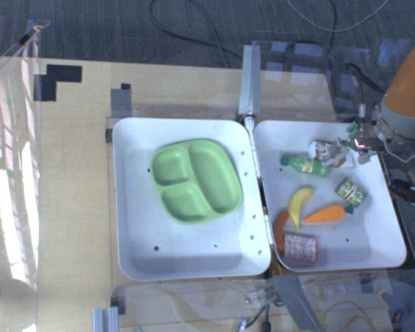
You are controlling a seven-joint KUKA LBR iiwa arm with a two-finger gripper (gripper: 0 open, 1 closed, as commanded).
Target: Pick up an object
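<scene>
Desk (69,206) carried two white bins, left bin (135,254) held a green divided plate (195,180), right bin (380,244) held carrot (325,214), banana (299,205), green bottle (306,164), small can (351,191), my hand (356,142) was over its top right corner, couldn't tell its finger state

Two bins (135,206), one plate (196,180), seven items (325,214)

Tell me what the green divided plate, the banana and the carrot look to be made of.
Green plate: likely moulded plastic, matte, with an even colour and soft rounded dividers. Banana and carrot: probably plastic toys, smooth and uniformly coloured with a slight sheen; foam or rubber can't be ruled out.
</scene>
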